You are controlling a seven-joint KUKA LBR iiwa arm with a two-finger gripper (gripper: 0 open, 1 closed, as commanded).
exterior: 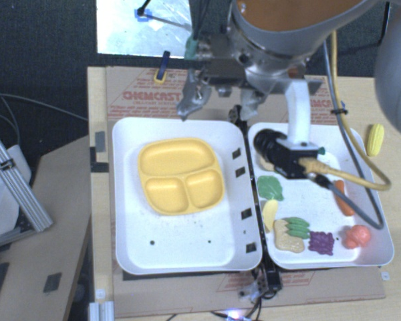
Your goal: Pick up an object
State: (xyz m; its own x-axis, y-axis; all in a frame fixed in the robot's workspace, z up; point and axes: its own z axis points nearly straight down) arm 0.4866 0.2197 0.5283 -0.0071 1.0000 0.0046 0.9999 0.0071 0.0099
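- The yellow divided plate [180,176], with three compartments, lies flat in the middle of the left bin [174,246]; nothing rests on it.
- The gripper [217,107] hangs beyond the plate's far right corner, over the bins' far rims. Its two fingers stand wide apart with nothing between them.
- Right of the plate, across the divider, the right bin [381,246] holds small toy foods: a green leaf [270,187] nearest the plate, a pale yellow piece [270,214] just below it, then a tan slice topped with green [291,236], purple grapes [321,242] and an orange-red round fruit [356,235].
- An orange-red stick [343,198], perhaps a carrot, is partly covered by the robot's cabling.
- A yellow corn cob [374,139] sits farthest right of the plate, at the bin's rim; whether inside or outside is unclear.
- Beyond the plate, the cardboard sheet [150,95] reads "CHEMCAST" in red; smaller print beneath is illegible.
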